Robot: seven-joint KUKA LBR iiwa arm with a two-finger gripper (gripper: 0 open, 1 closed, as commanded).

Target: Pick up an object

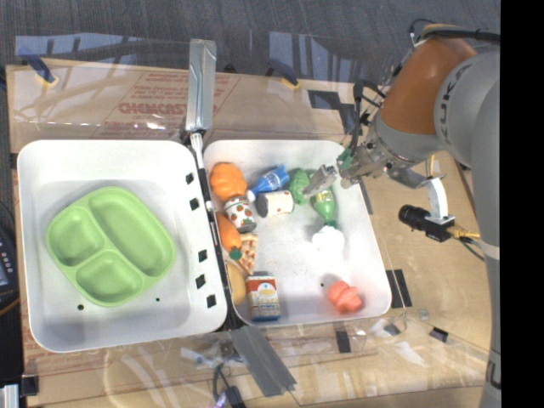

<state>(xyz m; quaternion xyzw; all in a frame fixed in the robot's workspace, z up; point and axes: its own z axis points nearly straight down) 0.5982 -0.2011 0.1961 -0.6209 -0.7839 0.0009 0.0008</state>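
Note:
The right bin (365, 228) holds a jumble of toy food. An orange pumpkin (226, 179), a blue packet (272, 178), a white can (276, 202) and a green piece (300, 182) lie along its far side. A green bottle (325, 208) sits above a white lump (329, 240). A red-orange piece (345, 296) and a small carton (264, 297) rest near the front wall. My gripper (327, 177) hangs low over the far right corner of this bin, just right of the green piece and above the green bottle. Nothing is visibly held.
A carrot (229, 233), a round jar (241, 213) and a pizza slice (247, 250) lie along the right bin's left wall. The left bin (34, 168) holds a green divided plate (110, 245). A black divider (204, 219) separates the bins.

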